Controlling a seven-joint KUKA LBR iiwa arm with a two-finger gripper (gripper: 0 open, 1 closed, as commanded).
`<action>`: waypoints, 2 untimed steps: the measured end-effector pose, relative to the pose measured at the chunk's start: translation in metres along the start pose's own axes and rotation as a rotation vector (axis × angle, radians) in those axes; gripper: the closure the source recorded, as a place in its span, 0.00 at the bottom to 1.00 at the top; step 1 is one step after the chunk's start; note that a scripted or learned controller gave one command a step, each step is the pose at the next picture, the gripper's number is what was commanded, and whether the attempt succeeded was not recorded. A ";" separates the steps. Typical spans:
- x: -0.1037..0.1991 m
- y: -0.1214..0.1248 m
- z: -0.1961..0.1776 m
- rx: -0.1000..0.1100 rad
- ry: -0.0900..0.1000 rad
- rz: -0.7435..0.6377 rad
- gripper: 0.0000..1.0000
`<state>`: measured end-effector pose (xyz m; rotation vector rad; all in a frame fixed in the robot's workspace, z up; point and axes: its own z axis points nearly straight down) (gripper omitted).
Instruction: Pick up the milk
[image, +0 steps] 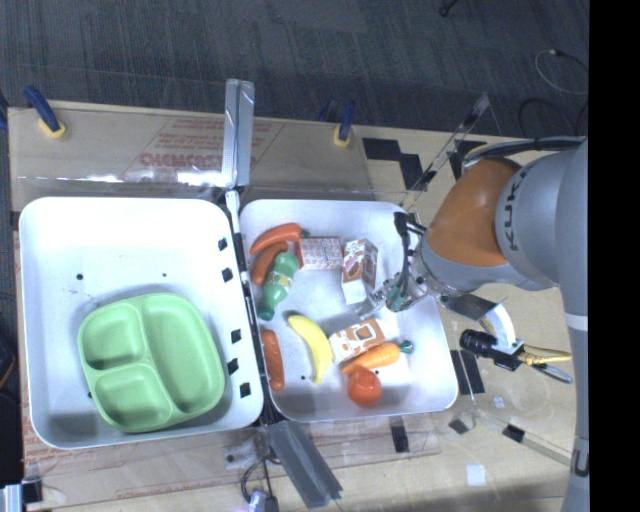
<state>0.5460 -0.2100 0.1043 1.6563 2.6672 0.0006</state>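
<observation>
The milk (358, 266), a small white carton with a brown picture, stands in the upper middle of the right bin (432, 392). My gripper (389, 297) hangs low in that bin, just right of and below the carton. It is close to the carton's lower right corner and right above an orange-and-white carton (355, 340) that lies flat. I see nothing held in the gripper. The grey arm with its orange band (478, 215) reaches in from the right.
Around them in the right bin lie a red-and-white box (320, 253), a green bottle (277, 280), orange sausages (273, 238), a banana (312, 345), a carrot (378, 355) and a tomato (365, 388). The left bin holds a green divided tray (150, 360).
</observation>
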 end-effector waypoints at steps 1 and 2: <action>0.000 0.001 -0.010 0.000 -0.001 -0.006 1.00; 0.058 -0.004 -0.132 0.002 0.001 0.101 1.00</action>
